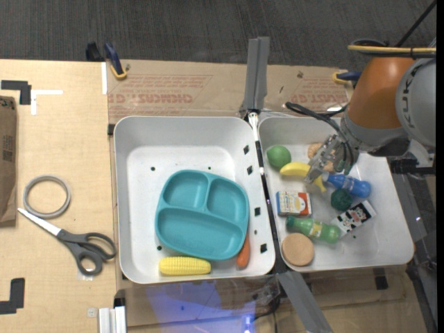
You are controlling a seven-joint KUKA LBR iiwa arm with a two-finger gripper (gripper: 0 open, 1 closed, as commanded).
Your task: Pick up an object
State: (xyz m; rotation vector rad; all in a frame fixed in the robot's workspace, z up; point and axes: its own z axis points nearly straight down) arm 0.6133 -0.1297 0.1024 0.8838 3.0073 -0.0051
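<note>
Reaching into the right bin (pixel 388 255), the gripper (pixel 326 159) hangs just above the banana (pixel 295 170), near the blue bottle (pixel 349 184). Its tips blur together, so its state and any hold cannot be told.

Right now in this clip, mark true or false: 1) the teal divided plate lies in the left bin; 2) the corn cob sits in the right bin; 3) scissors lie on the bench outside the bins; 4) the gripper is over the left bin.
1) True: the teal divided plate lies in the left bin.
2) False: the corn cob is in the left bin.
3) True: scissors.
4) False: the gripper is over the right bin.
</note>
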